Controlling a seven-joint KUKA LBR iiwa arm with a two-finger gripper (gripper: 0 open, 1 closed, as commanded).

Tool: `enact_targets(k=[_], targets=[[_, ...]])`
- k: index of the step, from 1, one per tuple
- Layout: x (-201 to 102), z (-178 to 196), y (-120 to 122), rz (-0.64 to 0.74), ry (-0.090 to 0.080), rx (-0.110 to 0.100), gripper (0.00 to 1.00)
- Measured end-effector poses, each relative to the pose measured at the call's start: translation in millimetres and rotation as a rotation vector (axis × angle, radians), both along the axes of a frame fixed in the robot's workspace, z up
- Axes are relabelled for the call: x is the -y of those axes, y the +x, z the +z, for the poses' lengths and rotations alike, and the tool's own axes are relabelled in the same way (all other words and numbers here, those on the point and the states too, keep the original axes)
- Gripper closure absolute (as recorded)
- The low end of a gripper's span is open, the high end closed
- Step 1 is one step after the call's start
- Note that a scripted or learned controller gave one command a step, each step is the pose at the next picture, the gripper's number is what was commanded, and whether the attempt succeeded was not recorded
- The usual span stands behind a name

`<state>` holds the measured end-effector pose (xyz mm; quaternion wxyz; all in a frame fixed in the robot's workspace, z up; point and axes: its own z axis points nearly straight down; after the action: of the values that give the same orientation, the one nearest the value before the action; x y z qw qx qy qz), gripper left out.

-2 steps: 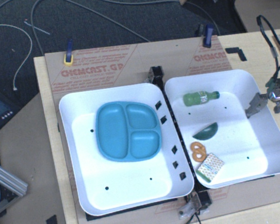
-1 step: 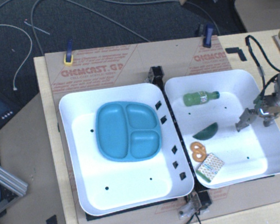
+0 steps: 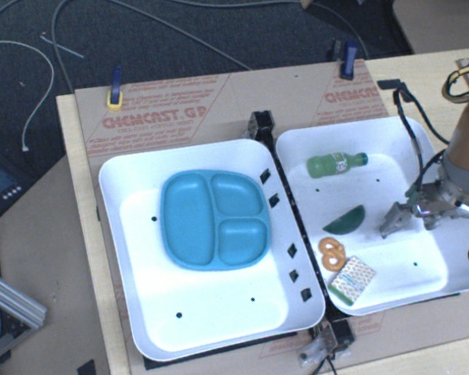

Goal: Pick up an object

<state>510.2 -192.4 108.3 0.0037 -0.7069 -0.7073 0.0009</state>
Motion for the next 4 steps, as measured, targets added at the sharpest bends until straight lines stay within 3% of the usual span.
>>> enact_targets(k=[1, 2, 4], targets=[[-0.8, -24.9, -0.3, 0.0, -0.001, 0.002, 0.0], [-0.4, -12.4, 0.6, -0.001, -0.002, 0.006, 1.0], [1.0, 90.0, -7.3, 0.0, -0.006, 0.012, 1.0]])
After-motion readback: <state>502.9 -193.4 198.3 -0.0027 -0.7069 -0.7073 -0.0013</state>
